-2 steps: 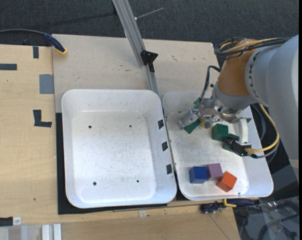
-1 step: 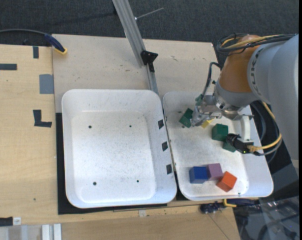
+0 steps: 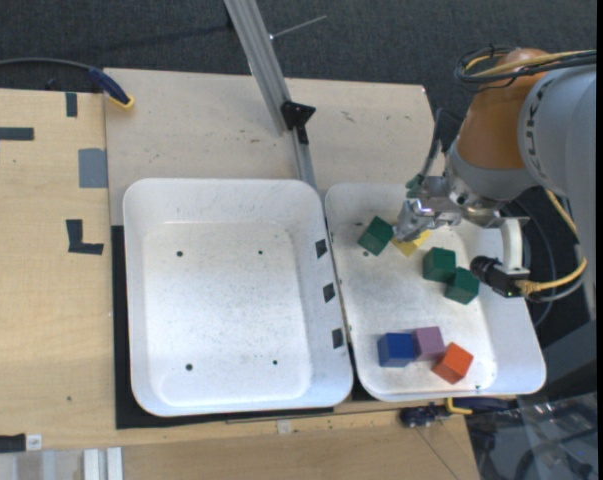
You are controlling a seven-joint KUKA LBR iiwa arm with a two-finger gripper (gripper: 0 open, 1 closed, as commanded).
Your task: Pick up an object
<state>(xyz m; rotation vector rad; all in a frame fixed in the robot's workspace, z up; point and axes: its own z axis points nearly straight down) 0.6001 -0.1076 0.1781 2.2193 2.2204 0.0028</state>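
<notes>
Right now the gripper (image 3: 417, 224) is low in the right bin (image 3: 511, 363), near its far edge, over a yellow block (image 3: 408, 245) beside a green block (image 3: 376, 236). Whether it has closed on the yellow one, I cannot tell; it looks lined up for that pick.

No readable text for you here, no labels, brands or numbers legible on either white bin, the blocks or the bench, dark letter-like marks on the grey arm (image 3: 571, 118) at the right, too blurred and cropped to read
</notes>
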